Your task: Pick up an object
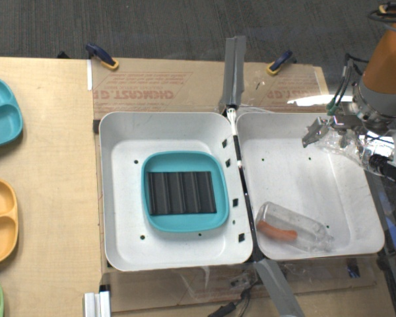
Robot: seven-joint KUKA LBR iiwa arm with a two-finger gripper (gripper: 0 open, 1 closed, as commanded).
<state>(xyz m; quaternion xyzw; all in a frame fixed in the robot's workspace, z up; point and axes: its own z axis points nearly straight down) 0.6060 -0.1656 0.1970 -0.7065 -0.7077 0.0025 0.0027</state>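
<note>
Currently the pincer (325, 132) hangs over the upper right part of the right bin (356, 243), nothing between its fingers as far as I can see (whether they are apart or together, I cannot tell). Clear plastic tube (296, 227) with an orange piece inside lies tilted near that bin's lower left corner, well apart from the pincer. Left bin (119, 144) holds a teal tray (183, 191) with a dark ribbed insert.

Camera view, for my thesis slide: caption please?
Gripper hovers over right bin holding clear tube; teal tray fills left bin.
</note>
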